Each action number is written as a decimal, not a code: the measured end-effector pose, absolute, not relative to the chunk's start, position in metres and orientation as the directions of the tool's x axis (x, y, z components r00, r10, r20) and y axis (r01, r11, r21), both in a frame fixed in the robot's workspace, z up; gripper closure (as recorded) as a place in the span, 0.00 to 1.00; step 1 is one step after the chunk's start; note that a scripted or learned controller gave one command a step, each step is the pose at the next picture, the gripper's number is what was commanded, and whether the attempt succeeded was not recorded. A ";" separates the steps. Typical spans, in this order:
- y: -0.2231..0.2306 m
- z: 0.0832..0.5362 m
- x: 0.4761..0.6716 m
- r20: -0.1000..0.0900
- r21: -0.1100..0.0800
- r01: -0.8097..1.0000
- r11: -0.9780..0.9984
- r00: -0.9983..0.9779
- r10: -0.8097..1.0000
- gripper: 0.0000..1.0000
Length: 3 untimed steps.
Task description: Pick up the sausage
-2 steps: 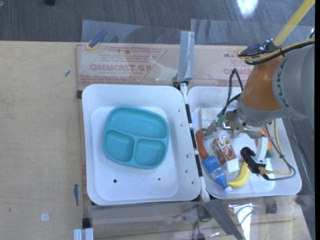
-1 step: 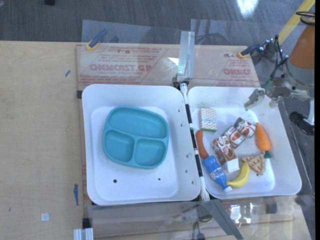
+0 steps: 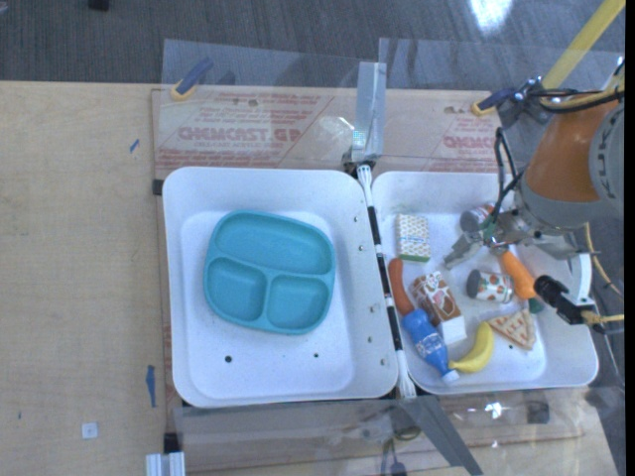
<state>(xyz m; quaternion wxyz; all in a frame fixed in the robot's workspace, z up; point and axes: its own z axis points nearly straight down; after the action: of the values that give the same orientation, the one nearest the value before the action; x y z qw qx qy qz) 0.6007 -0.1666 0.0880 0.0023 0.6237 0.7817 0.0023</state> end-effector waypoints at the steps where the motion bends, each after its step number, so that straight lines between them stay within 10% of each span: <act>1: -0.221 0.121 0.623 0.001 0.005 0.983 0.183 -0.183 0.983 0.00; 2: -0.210 0.133 0.668 -0.006 0.006 0.922 0.387 -0.387 0.922 0.00; 3: -0.219 0.163 0.613 -0.002 0.001 0.894 0.447 -0.447 0.894 0.00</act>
<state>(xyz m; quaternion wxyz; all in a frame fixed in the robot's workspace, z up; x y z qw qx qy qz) 0.6132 -0.2189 0.1627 0.0011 0.5257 0.8507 0.0002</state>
